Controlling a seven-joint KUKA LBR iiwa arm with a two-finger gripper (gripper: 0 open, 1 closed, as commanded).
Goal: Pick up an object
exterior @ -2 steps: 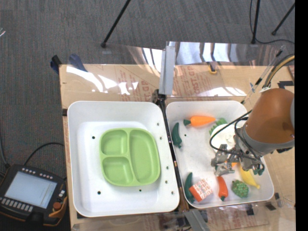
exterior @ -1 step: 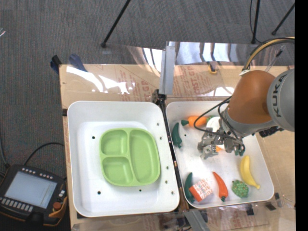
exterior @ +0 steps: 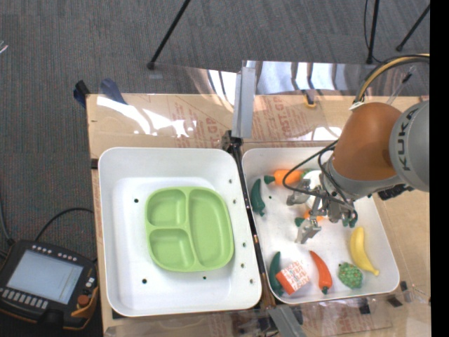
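My gripper (exterior: 313,216) hangs low over the middle of the right bin (exterior: 388,258), under the orange wrist band. A small orange piece (exterior: 314,220) shows right beneath it, mostly hidden by the metal parts. An orange carrot with a green top (exterior: 288,177) lies just up and left of the gripper. A yellow banana (exterior: 361,250) lies to its lower right. Along the bin's near edge sit a red chili pepper (exterior: 322,270), a green broccoli (exterior: 350,275), an orange and white box (exterior: 293,277) and a dark green vegetable (exterior: 274,264).
Another dark green vegetable (exterior: 258,196) lies by the right bin's left wall. The left bin (exterior: 116,188) holds a light green divided plate (exterior: 189,228). A teach pendant (exterior: 45,278) rests on the floor at the lower left.
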